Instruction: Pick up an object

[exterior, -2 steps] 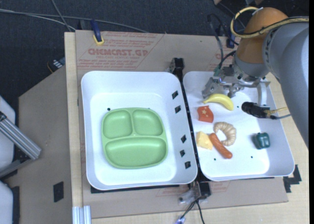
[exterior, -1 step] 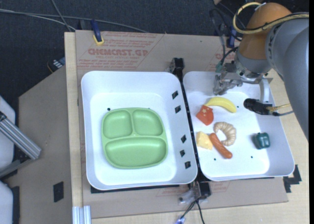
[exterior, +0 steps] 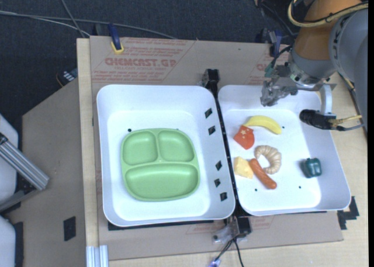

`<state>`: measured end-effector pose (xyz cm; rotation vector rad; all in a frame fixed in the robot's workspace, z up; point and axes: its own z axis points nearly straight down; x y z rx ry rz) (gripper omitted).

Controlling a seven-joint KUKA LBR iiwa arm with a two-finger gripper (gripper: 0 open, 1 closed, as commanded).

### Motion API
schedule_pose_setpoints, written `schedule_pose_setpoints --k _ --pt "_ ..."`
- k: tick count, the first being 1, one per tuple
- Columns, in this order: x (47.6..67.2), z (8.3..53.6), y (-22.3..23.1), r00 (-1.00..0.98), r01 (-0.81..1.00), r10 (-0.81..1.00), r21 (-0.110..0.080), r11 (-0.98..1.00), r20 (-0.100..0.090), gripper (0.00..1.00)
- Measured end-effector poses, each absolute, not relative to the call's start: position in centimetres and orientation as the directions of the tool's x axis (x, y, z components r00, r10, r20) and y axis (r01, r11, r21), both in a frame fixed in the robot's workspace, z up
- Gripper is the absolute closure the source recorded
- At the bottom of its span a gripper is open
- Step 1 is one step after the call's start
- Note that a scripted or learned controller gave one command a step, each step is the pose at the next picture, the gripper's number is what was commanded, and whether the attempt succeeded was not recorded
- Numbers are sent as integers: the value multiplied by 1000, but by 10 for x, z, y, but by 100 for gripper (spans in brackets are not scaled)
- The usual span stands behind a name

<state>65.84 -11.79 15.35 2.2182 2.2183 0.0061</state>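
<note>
The right bin (exterior: 327, 193) holds several toy foods. A yellow banana (exterior: 263, 124) lies near its far side, with a red piece (exterior: 245, 137) just left of it. Below them are a tan curled shrimp (exterior: 269, 158), a yellow wedge (exterior: 241, 166) and an orange sausage (exterior: 265, 176). A small green object (exterior: 311, 167) sits alone at the right. My gripper (exterior: 272, 95) hangs over the bin's far edge, up and slightly right of the banana, with nothing seen in it.
The left bin (exterior: 111, 108) holds a green divided plate (exterior: 159, 163). A black divider with clips (exterior: 217, 143) runs between the bins. A black part with a cable (exterior: 318, 118) sticks out over the right bin's right side. Cardboard (exterior: 140, 58) lies under both bins.
</note>
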Motion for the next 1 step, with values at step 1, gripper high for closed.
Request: schedule_pose_setpoints --k 1 --pt "655 205 -117 -1 1000 1000 7 1 -1 100"
